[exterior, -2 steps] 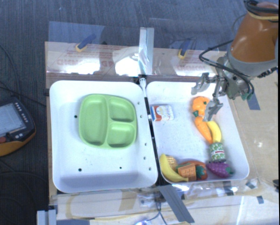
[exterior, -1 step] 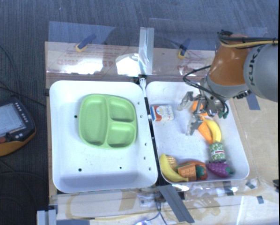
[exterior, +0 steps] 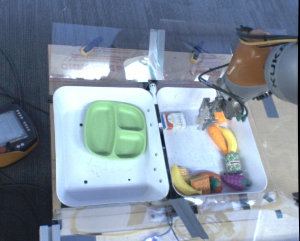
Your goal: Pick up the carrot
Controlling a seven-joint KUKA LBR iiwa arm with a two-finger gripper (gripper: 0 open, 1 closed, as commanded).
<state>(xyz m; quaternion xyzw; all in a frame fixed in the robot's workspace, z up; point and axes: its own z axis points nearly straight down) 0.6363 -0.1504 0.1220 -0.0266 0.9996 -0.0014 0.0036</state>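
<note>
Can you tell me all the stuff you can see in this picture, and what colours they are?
Bins: 2, white, side by side on the bench.
Plate: 1, green, three sections, in the left bin.
Carton: 1, white and orange, right bin, near the divider.
Carrot: 1, orange, right bin, just below the gripper.
Bananas: 2, yellow, one beside the carrot, one at the bin's front left corner.
Can: 1, green, below the carrot.
Grapes: 1, purple, front right corner.
Handheld controller: 1, black and orange, on the floor at left.
Arm: 1, grey and orange.
Gripper: 1, grey, over the carrot's upper end.
</note>
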